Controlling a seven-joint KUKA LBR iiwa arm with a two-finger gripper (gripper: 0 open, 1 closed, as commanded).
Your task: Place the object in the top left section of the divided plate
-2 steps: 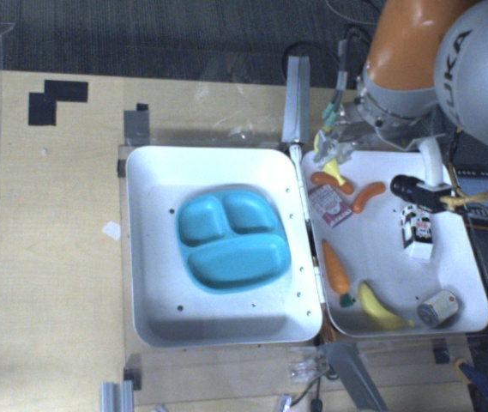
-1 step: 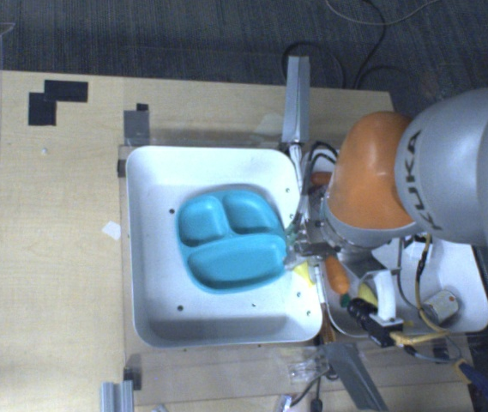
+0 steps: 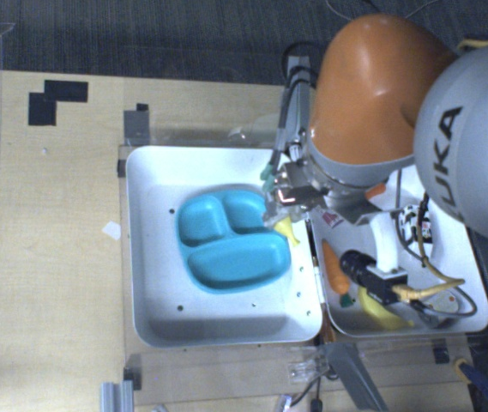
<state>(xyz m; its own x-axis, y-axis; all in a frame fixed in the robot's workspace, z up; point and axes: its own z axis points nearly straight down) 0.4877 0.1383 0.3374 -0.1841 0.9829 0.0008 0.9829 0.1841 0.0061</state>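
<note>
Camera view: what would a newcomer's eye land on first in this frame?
The bulky grey arm with its orange band dominates the upper right, looming over the right white bin. Next comes the bright blue divided plastic plate lying in the left white bin. The gripper hangs at the plate's right edge, just above a small yellow object; whether it holds that object cannot be told.

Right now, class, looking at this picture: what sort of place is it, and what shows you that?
Probably a robotics lab test bench. A large grey robot arm with an orange band reaches over a shallow white bin that holds a blue divided plastic plate.
</note>
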